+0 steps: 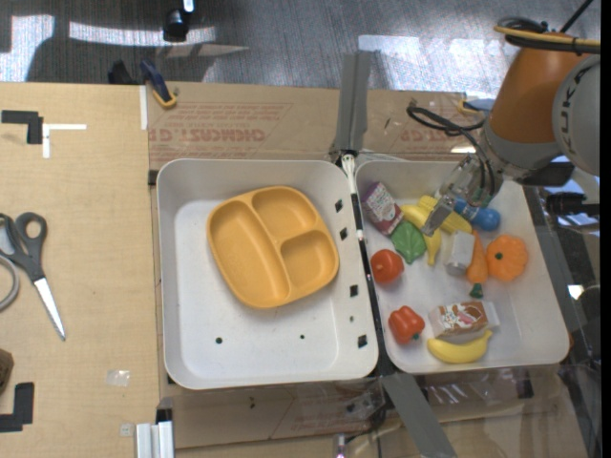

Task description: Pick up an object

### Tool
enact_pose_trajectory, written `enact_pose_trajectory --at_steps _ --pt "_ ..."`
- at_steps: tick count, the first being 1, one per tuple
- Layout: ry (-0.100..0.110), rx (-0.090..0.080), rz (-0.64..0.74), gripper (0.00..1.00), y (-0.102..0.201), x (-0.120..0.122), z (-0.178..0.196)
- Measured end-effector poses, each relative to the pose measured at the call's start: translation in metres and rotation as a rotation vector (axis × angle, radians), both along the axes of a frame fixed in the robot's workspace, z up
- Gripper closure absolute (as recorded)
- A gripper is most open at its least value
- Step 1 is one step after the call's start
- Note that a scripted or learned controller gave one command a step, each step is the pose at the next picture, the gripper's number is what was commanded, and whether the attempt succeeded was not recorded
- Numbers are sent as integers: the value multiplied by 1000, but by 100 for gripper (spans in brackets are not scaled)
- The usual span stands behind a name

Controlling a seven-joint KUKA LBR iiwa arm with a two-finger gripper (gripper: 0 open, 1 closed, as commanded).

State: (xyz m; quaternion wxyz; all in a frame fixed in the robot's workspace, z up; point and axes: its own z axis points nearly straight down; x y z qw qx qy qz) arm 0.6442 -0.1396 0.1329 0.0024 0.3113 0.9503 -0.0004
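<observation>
The bench (76, 284) is pale wood-grain w/ brown cardboard behind 2 shallow white plastic bins. The left bin (191, 351) holds a smooth orange plate (274, 244), rounded, w/ 3 compartments. The grey arm (544, 93), glossy w/ an orange band, reaches into the right bin (544, 342). The gripper (449, 208) sits low over a yellow piece (456, 225) beside a blue ball (487, 219); can't tell how its fingers stand. Nearby toy food: ribbed orange pumpkin (507, 257), curved yellow banana (458, 348), printed carton (459, 318), purple packet (381, 204), green pepper (410, 242), round tomato (387, 266), red pepper (405, 324), small carrot (476, 267). Metal scissors (33, 265) w/ grey handles lie on the bench at left.
</observation>
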Motion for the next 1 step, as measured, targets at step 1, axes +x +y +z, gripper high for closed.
enact_pose_trajectory --at_steps 1 --pt "1 0 -40 0 -27 -39 -39"
